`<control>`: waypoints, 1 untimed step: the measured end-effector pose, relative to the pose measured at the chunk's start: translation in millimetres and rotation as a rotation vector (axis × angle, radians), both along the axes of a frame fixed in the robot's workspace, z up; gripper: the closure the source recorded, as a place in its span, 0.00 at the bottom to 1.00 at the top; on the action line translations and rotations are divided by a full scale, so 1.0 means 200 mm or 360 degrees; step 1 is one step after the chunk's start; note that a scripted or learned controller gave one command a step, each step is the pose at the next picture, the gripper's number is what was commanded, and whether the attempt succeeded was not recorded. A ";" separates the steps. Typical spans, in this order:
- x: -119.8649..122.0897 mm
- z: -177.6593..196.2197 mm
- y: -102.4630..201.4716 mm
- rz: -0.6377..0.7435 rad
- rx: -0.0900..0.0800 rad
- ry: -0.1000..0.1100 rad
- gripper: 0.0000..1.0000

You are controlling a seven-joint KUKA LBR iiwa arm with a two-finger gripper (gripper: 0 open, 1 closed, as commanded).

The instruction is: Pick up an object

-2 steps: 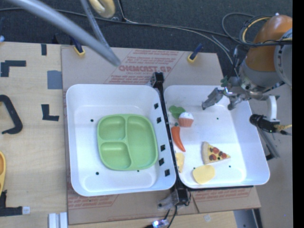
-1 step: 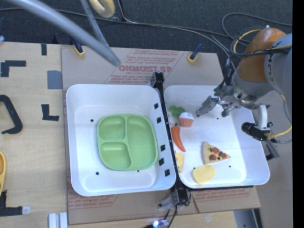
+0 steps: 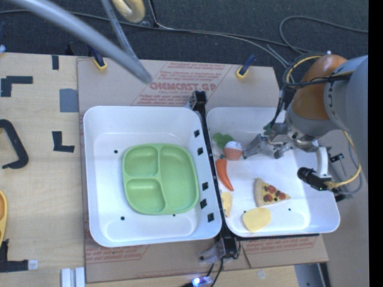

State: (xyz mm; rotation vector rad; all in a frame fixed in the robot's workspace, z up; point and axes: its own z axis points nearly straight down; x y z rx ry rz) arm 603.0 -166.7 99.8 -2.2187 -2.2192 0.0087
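While over right bin [image 3: 326, 220], my gripper [image 3: 258, 146] state: cannot tell; nothing seen held. Radish [image 3: 233, 150] at 9 o'clock, just beside. Judged light, rigid, smooth; grip across middle.

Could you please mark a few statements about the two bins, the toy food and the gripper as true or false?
1. The green divided plate lies in the left bin. True.
2. The pizza slice sits on the green plate. False: it lies in the right bin.
3. The carrot lies near the divider between the bins. True.
4. The gripper is over the left bin. False: it is over the right bin, close to the red and white item.
5. The yellow piece lies near the right bin's front edge. True.
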 end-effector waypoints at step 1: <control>0.01 0.07 0.01 0.0003 0.0001 -0.0007 1.00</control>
